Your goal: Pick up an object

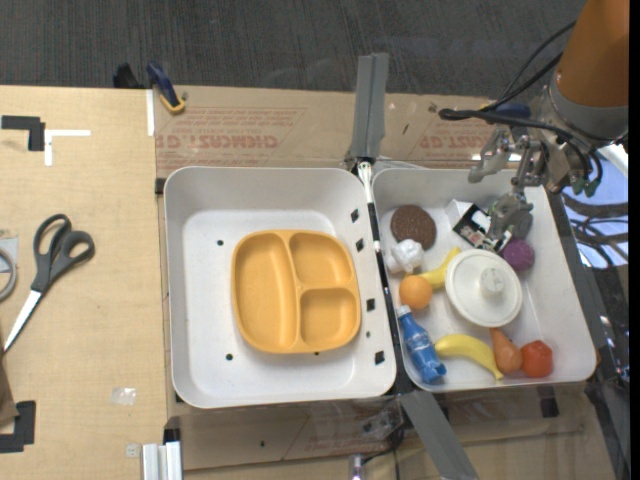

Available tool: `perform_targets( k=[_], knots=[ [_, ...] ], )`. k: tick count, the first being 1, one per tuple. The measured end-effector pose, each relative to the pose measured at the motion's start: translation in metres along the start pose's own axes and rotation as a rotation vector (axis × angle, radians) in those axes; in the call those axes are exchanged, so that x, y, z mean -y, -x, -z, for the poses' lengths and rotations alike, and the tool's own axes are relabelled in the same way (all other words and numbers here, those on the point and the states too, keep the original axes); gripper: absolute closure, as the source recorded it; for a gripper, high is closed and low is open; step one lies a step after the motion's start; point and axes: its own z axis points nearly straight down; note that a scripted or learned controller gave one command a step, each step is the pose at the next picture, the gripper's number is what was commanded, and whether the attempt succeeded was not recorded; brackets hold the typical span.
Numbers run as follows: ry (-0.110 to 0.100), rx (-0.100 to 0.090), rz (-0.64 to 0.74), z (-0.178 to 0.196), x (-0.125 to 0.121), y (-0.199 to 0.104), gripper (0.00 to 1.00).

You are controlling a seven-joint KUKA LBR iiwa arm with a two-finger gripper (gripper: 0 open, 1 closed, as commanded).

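A divided yellow tray (296, 291) lies in the left bin (190, 298), while the right bin (572, 308) holds a white lidded bowl (485, 287), a brown disc (412, 225), an orange (415, 292), a banana (468, 351), a blue bottle (420, 346), a purple ball (518, 256) and a small dark packet (472, 227). The gripper (508, 213) hangs over the right bin's far end, just beside the packet and purple ball; whether its fingers are parted or closed on anything cannot be told from this angle.

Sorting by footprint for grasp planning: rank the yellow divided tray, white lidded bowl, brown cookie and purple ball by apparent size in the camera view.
1. yellow divided tray
2. white lidded bowl
3. brown cookie
4. purple ball
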Motion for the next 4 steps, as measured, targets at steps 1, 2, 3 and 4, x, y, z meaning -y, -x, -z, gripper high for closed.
perform_targets(
  k=[1,2,3,4],
  knots=[
    [0.0,-0.001,-0.025,-0.134,-0.014,-0.003,0.0],
    [0.0,0.0,-0.238,-0.187,-0.014,-0.06,0.0],
    [0.0,0.0,-0.339,-0.187,0.007,-0.117,0.0],
    [0.0,0.0,-0.355,-0.188,-0.012,-0.126,0.0]
  ],
)
